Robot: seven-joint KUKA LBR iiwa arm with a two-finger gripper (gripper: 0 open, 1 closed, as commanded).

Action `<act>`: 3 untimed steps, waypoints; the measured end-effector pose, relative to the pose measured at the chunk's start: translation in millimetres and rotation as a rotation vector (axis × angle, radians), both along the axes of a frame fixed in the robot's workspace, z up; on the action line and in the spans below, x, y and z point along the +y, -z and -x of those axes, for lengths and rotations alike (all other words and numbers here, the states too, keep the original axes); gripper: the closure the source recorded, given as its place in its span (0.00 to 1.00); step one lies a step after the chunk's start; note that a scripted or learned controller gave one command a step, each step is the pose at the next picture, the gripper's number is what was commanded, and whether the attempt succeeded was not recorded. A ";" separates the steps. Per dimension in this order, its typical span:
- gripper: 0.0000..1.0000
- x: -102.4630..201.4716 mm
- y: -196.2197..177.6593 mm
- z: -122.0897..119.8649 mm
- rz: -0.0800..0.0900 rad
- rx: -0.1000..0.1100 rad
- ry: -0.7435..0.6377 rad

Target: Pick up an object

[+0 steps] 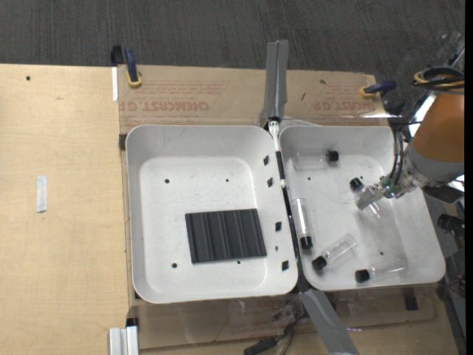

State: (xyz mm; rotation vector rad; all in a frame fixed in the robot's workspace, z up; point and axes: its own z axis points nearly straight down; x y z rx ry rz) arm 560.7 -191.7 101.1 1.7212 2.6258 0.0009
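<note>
the tool [372, 197] hangs low in the right bin [414, 272], its grip impossible to tell, just beside a clear tube [360, 186] near the bin's right edge; best to center over the tube before closing.

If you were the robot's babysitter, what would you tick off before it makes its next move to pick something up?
1. End effector over the right bin: ok.
2. Something to grab nearby: ok, a clear tube with a black cap lies right by it.
3. Tube already held: cannot tell, the view is too blurred there.
4. Other tubes apart from that target: ok, the one near the front and the one along the divider lie away from it.
5. Left bin contents: ok, the dark ribbed tray lies flat, untouched.
</note>
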 end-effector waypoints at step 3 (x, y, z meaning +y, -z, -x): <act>1.00 157.1 -98.4 -98.3 0.004 0.001 0.009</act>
